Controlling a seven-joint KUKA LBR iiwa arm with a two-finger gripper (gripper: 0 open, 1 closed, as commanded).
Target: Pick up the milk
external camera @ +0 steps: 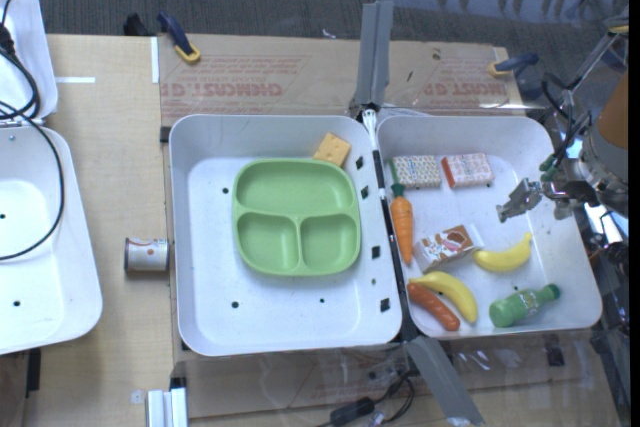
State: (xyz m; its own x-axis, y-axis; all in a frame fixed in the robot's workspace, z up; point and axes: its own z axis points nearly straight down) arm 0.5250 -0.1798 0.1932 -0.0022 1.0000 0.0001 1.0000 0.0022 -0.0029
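Note:
The milk point(447, 245) is a small white carton with a brown and red picture. It lies flat and slightly tilted near the middle of the right bin point(480, 130), between the carrot point(402, 223) and a yellow banana point(503, 256). My gripper point(517, 201) hangs over the right part of that bin, up and to the right of the milk and apart from it. It is open, with nothing between its fingers.
Around the milk lie two patterned boxes point(441, 171) at the back, a second banana point(450, 292), a hot dog point(434, 306) and a green bottle point(520, 305) at the front. The left bin point(200, 245) holds a green divided plate point(297, 216) and a cheese wedge point(332, 150).

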